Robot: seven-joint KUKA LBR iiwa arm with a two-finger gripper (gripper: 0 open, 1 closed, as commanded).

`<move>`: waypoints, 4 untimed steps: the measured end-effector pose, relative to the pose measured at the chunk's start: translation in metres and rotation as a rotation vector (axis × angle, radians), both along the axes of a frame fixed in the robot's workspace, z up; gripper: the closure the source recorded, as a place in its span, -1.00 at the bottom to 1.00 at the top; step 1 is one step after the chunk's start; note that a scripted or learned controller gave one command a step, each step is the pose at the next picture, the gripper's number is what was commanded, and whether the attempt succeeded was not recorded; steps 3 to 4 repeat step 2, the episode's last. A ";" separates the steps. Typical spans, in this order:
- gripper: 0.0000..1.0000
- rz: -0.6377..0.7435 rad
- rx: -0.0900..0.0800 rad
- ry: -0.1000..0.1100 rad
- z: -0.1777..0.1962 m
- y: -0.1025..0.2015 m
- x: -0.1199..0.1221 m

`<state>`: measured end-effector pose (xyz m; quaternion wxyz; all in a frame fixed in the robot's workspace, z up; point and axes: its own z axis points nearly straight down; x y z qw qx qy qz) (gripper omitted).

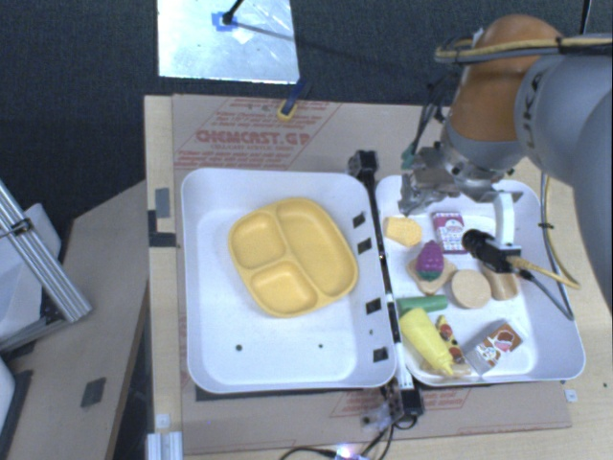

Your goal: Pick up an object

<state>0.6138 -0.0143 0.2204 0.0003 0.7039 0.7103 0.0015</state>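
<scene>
As your arm [575, 94] reaches in from the right, its gripper [419, 197] hangs over the far left corner of the right bin [551, 332], and you cannot tell from this angle whether it is parted or closed. A yellow wedge [403, 230] lies just beside it on the near side, flat on the bin floor. A small red-and-white carton [447, 230] is to the wedge's right and a purple, grape-like piece [431, 257] just nearer. Closer to you lie a tan disc [470, 289], a green piece [421, 304], a yellow banana-like piece [426, 341] and a small printed box [493, 345]. The left bin [211, 333] bears a yellow divided tray [292, 255]. Both bins sit on a cardboard sheet [249, 137] printed in red, on a pale bench [105, 257] above dark carpet [67, 65].
</scene>
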 end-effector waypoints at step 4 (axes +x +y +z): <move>1.00 -0.002 0.000 -0.001 0.013 0.060 0.007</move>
